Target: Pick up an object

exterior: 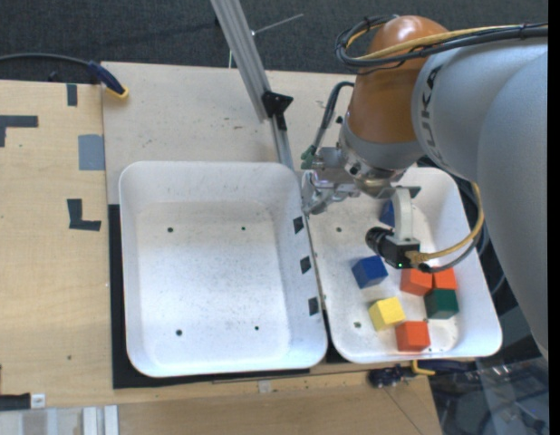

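Note:
Several small blocks lie in the right bin (479, 333): a blue block (370, 270), a yellow block (386, 313), an orange block (416, 282), a dark green block (440, 304) and an orange-red block (412, 335) near the front. Another blue piece (387, 212) peeks out from under the arm. My gripper (316, 193) hangs over the far left corner of the right bin, close to the wall between the bins. It is up and to the left of the blocks, and nothing shows in its grasp.
The left bin (135, 243) stands beside the right one. A slanted metal rail (248, 53) runs down to the bins' shared wall. A white and black fitting with a cable (398, 234) hangs off the arm above the blocks.

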